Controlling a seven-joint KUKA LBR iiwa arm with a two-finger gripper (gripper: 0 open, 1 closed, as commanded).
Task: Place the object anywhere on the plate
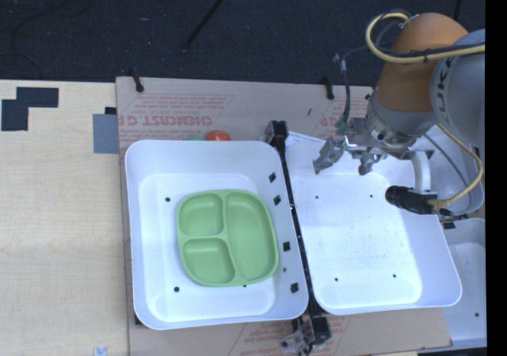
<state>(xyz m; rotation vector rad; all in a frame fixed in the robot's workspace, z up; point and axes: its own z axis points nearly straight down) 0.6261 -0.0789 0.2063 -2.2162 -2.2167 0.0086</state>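
Two white bins (150,299) sit on printed cardboard (182,112) beside pale wooden bench (55,220).

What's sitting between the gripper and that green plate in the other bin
The raised rims where the two bins meet, joined by a black clamp strip, lie between the gripper, over the right bin, and the green plate in the left bin. Nothing else visible stands in the way.

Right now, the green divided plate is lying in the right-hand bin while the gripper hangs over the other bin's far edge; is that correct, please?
Not quite. The camera view shows the green divided plate lying in the left-hand bin, not the right-hand one. The gripper hangs over the far edge of the other bin, the right-hand bin, as you said.
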